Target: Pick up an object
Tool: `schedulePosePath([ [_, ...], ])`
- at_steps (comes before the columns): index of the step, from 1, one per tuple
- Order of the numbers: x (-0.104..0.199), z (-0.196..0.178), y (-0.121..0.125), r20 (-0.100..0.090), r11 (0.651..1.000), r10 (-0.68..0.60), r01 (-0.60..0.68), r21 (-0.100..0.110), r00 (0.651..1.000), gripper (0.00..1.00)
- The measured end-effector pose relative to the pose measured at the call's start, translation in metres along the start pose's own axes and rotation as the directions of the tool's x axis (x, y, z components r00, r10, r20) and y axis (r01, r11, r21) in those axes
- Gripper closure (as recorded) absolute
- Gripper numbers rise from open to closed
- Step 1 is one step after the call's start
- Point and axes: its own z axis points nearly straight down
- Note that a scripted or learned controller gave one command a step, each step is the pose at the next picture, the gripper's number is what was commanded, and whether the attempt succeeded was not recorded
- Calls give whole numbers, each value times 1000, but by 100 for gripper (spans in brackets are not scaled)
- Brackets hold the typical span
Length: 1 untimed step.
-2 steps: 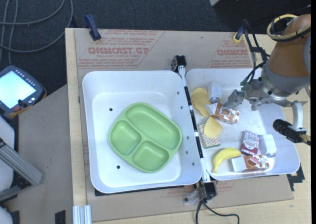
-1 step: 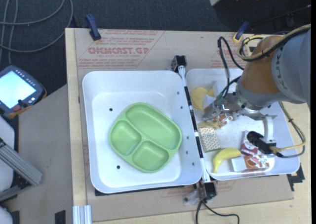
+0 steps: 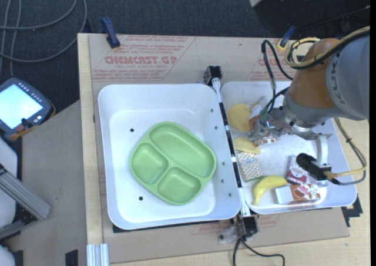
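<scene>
Several small things sat in the right bin (image 3: 346, 200), any of which could've been the pick: a banana (image 3: 268, 187) near the front wall, a yellow chip-looking piece (image 3: 238, 116) at the back left, a patterned packet (image 3: 251, 169) just behind the banana, and a red-and-white wrapper (image 3: 301, 184) to the banana's right. The gripper (image 3: 265, 131) was down low in the back part of that bin, near a little red-and-white item, but I couldn't tell how it was set or whether it had anything. My read: it was in the reach-and-grasp step, nothing clearly lifted yet. Next it'd need a firm close on one item, then a straight lift. The left bin (image 3: 117, 106) held a green divided tray (image 3: 172, 162), all on the table (image 3: 88, 141).
</scene>
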Motion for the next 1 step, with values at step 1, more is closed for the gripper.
schedulePosePath([
  [1, 60, -89, 18, -2, 1000, -2, 2, 2, 1000, 100],
])
